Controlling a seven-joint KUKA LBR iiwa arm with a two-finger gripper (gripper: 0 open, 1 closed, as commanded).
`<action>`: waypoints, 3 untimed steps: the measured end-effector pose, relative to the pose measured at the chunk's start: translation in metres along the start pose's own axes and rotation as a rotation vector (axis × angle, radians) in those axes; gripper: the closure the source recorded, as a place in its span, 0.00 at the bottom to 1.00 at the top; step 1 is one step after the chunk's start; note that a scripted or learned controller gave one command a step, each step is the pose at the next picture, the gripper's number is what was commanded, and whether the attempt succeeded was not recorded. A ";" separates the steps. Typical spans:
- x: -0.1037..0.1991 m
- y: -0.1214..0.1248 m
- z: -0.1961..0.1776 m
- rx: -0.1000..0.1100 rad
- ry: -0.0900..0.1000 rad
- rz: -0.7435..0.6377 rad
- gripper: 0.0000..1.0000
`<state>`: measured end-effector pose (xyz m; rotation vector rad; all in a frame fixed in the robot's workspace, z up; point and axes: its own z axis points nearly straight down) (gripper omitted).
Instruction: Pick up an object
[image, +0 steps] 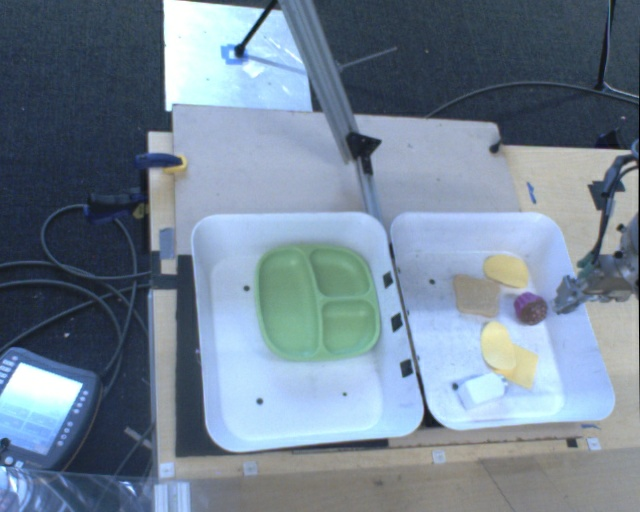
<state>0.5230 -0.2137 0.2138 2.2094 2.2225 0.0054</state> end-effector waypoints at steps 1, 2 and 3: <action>0.057 0.008 -0.013 0.004 0.004 -0.006 1.00; 0.102 0.017 -0.015 0.005 0.005 -0.005 1.00; 0.164 0.016 -0.013 0.006 0.006 -0.006 1.00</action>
